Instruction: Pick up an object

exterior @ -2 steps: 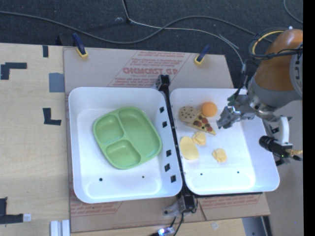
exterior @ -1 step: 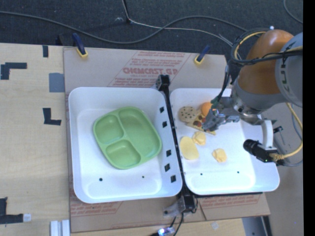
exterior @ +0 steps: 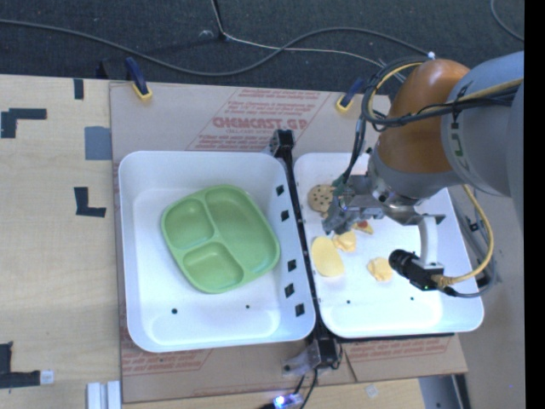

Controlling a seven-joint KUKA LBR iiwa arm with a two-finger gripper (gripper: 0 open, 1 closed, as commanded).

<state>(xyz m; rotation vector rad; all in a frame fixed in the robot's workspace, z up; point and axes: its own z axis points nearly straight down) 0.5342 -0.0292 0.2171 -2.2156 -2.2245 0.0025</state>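
Gripper [exterior: 343, 217], finger state indiscernible, is hovering beside cookie [exterior: 320, 198], above 3 yellow pieces [exterior: 328, 258]; green tray [exterior: 220, 237] lying leftward.

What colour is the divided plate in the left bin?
The divided plate is light green, plain with no pattern, as the camera view shows.

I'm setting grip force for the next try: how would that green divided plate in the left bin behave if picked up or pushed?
The green divided plate looks like moulded plastic, so probably stiff and light. It lies flat on the left bin, so it should slide rather than roll or tip. Its low rounded rim may be hard for the end effector to pinch.
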